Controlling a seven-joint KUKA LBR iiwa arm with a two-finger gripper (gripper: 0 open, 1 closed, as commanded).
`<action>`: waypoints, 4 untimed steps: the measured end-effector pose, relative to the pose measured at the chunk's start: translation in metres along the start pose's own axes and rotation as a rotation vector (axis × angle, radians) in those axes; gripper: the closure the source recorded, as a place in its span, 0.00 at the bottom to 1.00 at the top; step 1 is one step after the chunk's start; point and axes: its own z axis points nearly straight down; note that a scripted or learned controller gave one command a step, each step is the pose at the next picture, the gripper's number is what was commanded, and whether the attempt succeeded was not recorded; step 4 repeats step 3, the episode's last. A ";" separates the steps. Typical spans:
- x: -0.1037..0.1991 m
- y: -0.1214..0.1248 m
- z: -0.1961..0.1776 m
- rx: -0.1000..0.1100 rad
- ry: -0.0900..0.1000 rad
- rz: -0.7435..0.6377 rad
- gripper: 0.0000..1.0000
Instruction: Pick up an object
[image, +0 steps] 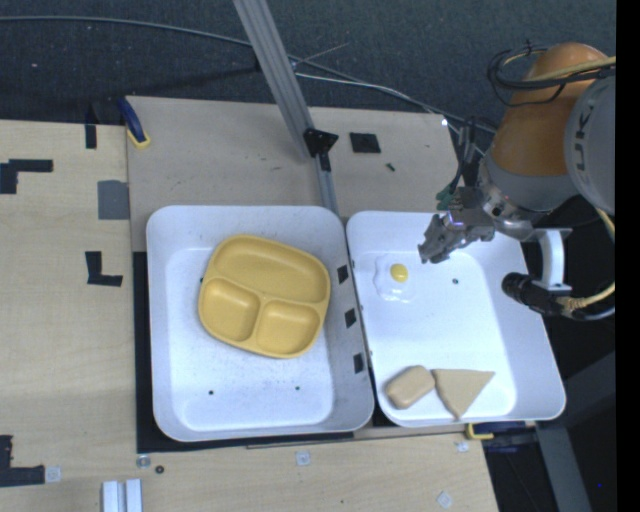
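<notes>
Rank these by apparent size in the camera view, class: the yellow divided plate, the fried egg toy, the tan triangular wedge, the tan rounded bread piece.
1. Yellow divided plate, by far the largest.
2. Tan triangular wedge.
3. Tan rounded bread piece, only slightly smaller than the wedge; nearly alike.
4. Fried egg toy, though its white edge blends into the bin, so unsure.

Both bins: smooth white plastic, slight sheen. Yellow divided plate, left bin: matt plastic. Fried egg glossy, likely plastic. Two tan pieces, near right: matt, possibly foam. Bench: pale matt wood. Arm: glossy orange band.
</notes>
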 end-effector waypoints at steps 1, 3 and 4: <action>0.061 -0.002 0.004 0.002 0.000 -0.001 1.00; 0.162 -0.015 0.023 0.004 -0.001 0.001 1.00; 0.162 -0.015 0.023 0.004 -0.001 0.001 1.00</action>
